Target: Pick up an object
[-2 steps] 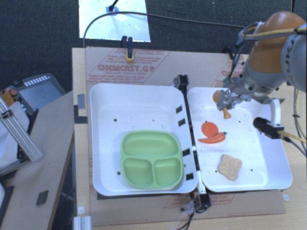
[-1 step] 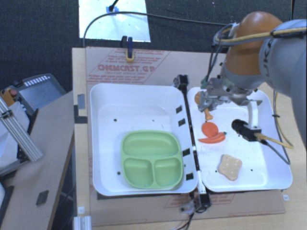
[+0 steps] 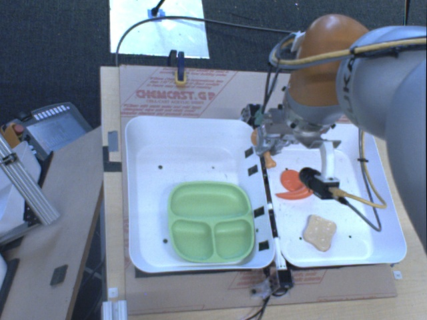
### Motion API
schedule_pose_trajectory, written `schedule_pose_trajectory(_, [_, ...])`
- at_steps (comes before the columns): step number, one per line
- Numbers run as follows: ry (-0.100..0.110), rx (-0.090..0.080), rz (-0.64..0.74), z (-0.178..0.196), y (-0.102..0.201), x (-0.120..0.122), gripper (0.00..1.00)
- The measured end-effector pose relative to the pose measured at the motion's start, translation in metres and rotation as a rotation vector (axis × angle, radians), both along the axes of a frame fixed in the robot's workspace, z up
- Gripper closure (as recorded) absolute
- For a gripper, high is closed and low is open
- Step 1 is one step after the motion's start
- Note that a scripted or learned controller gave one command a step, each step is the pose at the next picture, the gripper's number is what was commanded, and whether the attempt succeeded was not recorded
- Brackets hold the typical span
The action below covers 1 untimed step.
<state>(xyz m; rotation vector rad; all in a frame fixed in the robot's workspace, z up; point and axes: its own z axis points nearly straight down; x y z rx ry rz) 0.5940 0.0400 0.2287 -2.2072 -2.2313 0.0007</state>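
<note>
Orange-banded arm w/ gripper (image 3: 267,153) low over right bin (image 3: 373,245), far-left corner, by a small orange piece (image 3: 269,160). Grip state: can't tell. Red slice (image 3: 293,182) & cracker (image 3: 319,232) lie loose; nothing seen lifted, pick not yet done.

Divided plate (image 3: 211,221) in left bin (image 3: 153,152), cracker (image 3: 319,232) in right bin (image 3: 373,239)

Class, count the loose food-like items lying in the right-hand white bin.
3: a red crescent-shaped piece mid-bin, a beige cracker-shaped piece nearer the front, a small orange piece by the divider. The arm may hide others.
</note>
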Motion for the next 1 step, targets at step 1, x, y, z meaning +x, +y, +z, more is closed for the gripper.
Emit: schedule_pose_trajectory(1, [0.001,-0.001,0.000,0.0036,0.0500,-0.0108,1.00])
